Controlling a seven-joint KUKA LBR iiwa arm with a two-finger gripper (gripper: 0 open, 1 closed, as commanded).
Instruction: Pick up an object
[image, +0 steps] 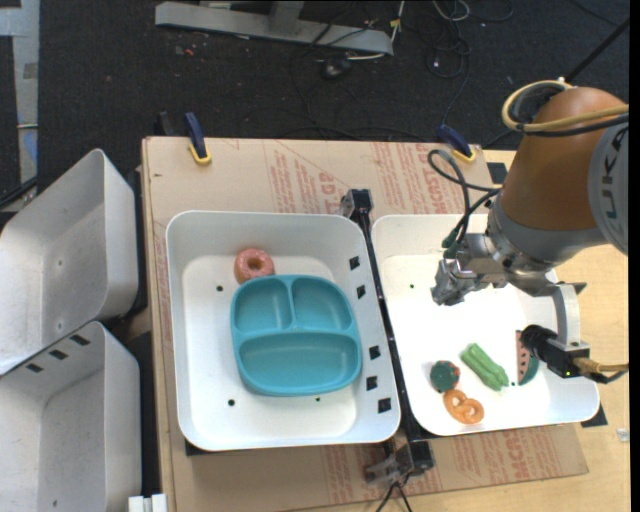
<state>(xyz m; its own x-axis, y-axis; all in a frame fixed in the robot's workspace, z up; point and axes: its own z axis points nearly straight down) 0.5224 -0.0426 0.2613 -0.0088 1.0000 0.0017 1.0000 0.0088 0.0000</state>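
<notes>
Arm (565, 170) cut off at right edge; watermelon slice (524, 358) partly hidden.

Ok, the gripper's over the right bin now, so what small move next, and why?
Probably shift the gripper toward the near edge of the right bin, above the green piece. The gripper hangs over bare floor, with nothing seen between its fingers, while the green piece lies nearer the camera, slightly apart from its neighbours.

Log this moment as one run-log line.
tool: above right bin, nothing visibly held | right bin: green pickle-shaped toy, orange pretzel toy | left bin: teal divided plastic tray, pink doughnut toy
</notes>
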